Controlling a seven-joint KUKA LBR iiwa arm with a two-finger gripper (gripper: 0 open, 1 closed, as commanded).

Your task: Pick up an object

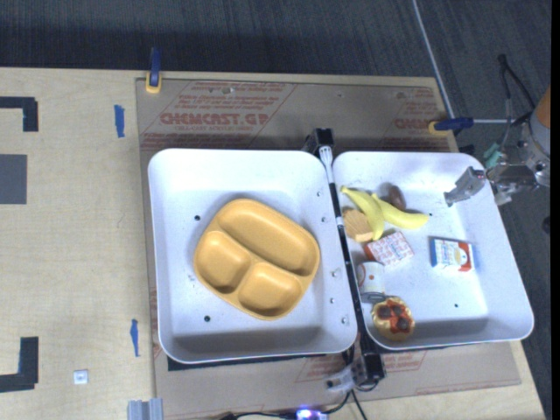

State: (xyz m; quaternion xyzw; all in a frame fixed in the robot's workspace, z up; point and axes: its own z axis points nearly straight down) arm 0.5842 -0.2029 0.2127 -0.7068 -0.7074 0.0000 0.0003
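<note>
we are seeing a yellow divided tray [255, 257] lying in the left bin [166, 234]. a yellow banana [382, 208] is lying in the right bin [499, 296] beside small cartons, and we cannot tell the gripper [472, 185]'s state.

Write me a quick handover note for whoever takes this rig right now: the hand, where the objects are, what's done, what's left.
Hand: at the right bin's upper right edge, above the floor, nothing visible between its fingers; open or shut cannot be told.
Right bin: banana at upper left with a brown item behind it, round cookie-like piece beside it, red-and-white packet, blue-and-red small carton, fruit cup at lower left.
Left bin: yellow three-compartment tray.
Done: nothing picked up yet.
Left: choose one object, descend, grasp, lift.
</note>
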